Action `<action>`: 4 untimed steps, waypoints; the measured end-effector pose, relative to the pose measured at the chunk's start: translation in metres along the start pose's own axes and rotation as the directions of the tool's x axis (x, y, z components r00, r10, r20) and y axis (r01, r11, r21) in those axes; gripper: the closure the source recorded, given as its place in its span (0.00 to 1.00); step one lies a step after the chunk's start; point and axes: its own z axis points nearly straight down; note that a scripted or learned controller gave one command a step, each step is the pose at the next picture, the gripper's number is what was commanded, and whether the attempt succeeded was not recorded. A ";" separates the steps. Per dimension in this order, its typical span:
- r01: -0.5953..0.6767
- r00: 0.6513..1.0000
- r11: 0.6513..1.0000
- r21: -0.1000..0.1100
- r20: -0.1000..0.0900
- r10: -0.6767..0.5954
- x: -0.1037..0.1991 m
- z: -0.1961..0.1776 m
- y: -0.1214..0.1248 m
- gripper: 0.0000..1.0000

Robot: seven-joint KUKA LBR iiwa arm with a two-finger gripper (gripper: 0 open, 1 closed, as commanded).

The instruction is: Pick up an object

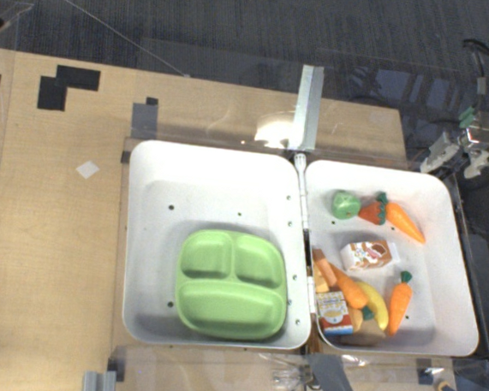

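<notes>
Toys point(366, 275) crowd right bin point(449, 210) — left bin's point(152, 173) rear seemingly open

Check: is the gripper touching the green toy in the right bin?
Apart. In the camera view the gripper sits above the right bin's far corner, with bare white floor separating it from the green toy.

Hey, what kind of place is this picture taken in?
Probably a robot lab's grasping test bench: two white bins side by side on a wooden bench, toy food like a plastic carrot and banana, and a green tray.
</notes>
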 end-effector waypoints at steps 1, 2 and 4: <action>-0.065 0.998 0.998 0.004 -0.001 0.065 0.028 0.105 0.007 0.00; 0.035 0.999 0.999 -0.003 0.000 -0.035 0.023 0.165 -0.001 0.00; 0.054 0.999 0.999 -0.004 0.000 -0.054 0.061 0.039 -0.004 1.00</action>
